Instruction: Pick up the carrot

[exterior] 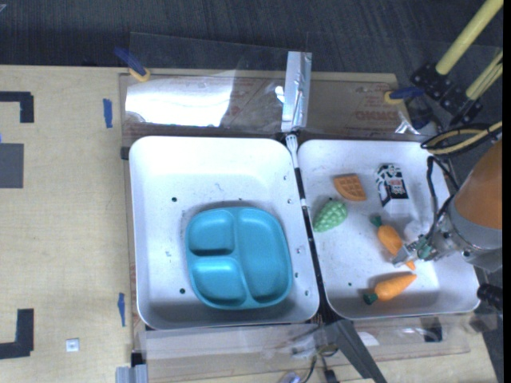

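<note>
Two orange carrots with green tops lie in the right bin (pixel 455 298). The smaller carrot (pixel 389 238) lies slanted near the bin's middle right. The larger carrot (pixel 393 286) rests near the front wall. My gripper (pixel 418 252) is low in the bin, right at the lower right end of the smaller carrot and just above the larger one. The grey wrist and orange band (pixel 483 194) reach in from the right and hide the bin's right wall.
The right bin also holds a green bumpy toy (pixel 330 215), an orange waffle-like piece (pixel 350 187) and a small black-and-white carton (pixel 391 182). A blue divided plate (pixel 239 255) sits in the left bin (pixel 152 214). Yellow poles and cables stand at the back right.
</note>
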You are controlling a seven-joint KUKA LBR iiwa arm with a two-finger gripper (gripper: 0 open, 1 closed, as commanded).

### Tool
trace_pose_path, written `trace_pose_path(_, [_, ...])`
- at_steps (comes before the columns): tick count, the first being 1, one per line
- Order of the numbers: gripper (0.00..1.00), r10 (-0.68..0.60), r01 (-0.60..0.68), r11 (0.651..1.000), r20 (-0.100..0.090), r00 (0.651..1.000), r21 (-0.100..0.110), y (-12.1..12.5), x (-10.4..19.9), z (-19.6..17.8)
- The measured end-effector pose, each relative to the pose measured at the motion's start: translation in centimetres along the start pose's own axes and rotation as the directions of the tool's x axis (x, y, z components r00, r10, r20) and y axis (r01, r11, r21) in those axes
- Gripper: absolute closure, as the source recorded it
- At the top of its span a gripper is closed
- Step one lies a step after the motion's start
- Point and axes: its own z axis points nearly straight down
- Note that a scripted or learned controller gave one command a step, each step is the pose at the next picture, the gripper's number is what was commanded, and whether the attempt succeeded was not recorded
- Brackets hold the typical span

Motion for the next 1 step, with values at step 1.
trace_pose_path(1, [1.0, 0.426, -0.426, 0.905, -0.002, 0.905, 0.012, 0.84, 3.39, -8.67])
